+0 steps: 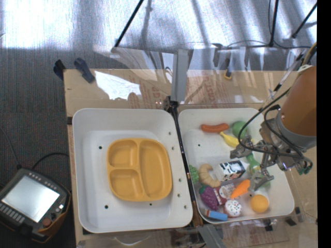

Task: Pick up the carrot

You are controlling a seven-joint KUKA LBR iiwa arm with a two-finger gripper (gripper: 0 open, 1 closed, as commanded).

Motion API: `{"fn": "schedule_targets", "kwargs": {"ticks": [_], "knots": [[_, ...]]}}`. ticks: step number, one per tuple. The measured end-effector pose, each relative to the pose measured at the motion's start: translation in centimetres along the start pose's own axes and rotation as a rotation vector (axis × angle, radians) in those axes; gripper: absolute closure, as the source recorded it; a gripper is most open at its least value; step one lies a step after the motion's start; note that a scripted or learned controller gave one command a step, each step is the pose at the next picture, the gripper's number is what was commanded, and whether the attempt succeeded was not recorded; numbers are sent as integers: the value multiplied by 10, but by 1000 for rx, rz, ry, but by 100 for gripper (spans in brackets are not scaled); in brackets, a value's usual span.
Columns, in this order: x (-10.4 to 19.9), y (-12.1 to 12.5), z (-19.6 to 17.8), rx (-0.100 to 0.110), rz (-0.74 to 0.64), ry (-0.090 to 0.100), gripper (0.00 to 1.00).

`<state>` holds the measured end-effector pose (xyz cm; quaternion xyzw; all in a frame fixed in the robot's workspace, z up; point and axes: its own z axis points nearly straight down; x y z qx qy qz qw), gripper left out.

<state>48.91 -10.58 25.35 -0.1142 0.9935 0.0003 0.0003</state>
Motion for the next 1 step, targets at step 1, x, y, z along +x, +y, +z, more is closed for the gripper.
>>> {"fn": "schedule_targets", "kwargs": {"ticks": [1], "knots": [[-6,-66,121,-3,-110,4,0]]}}
